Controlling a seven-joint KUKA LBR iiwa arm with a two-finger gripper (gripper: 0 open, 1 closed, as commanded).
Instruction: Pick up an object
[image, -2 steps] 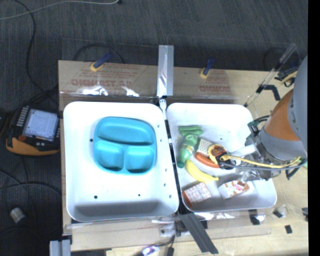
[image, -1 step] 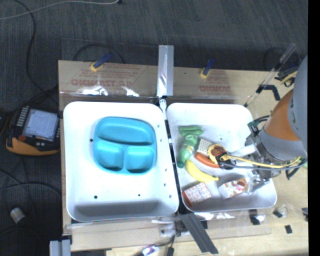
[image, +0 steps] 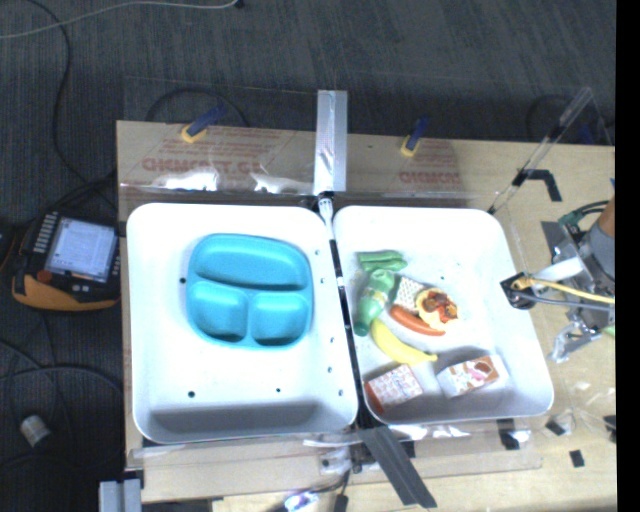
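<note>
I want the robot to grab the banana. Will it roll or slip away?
The banana is curved and lies flat, so it probably won't roll far. It looks smooth, maybe plastic, so it could slip. Toys crowd beside it in the right bin, so a push may bump them.

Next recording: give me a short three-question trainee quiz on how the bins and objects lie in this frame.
1. True or false: the blue three-compartment plastic tray lies in the left white bin.
2. Which item lies nearest the front wall of the right white bin? A) the yellow toy banana B) the small red-and-white carton C) the green toy vegetable
3. Fill in: the grey arm stands off the ____ edge of the right bin.

Key: 1 true. 2 B. 3 right.
</note>
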